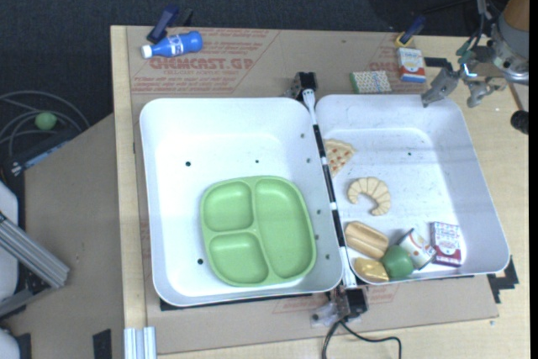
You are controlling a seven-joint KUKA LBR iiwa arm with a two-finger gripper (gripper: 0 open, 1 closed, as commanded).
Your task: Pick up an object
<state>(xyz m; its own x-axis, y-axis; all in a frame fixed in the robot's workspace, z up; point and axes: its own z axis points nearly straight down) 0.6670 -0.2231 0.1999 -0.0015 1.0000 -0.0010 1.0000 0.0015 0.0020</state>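
Note:
My gripper hangs over the far right corner of the right bin, its fingers spread open with nothing between them. Below it, in that bin, lie a waffle piece, a croissant and a hot dog bun. A yellow piece, a green fruit, a small white cup and a red carton crowd the near edge. All of these lie well away from the gripper, toward the front.
The left bin holds a green divided plate. Behind the bins on the bench lie a blue bottle, a patterned card and a small box. A clamp sits where the bins meet.

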